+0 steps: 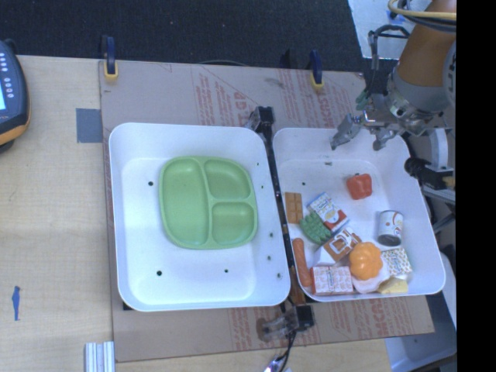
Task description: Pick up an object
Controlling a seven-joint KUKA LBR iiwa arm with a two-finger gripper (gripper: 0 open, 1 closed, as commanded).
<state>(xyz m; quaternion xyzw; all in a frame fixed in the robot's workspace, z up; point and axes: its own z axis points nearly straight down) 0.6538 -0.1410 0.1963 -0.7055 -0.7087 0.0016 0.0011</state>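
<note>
We see the gripper (363, 132) hanging over the far end of the right bin (306, 153), fingers spread apart, with nothing between them. We think we are at the start: it has not picked anything yet. The nearest toy is the little red pepper (359, 185), lying by itself just below the gripper. Next the arm should go down over it and squeeze. The green plate (208, 202) sits in the left bin (132, 208).

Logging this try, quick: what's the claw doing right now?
Claw: open, holding nothing, above the far edge of the right bin.
</note>
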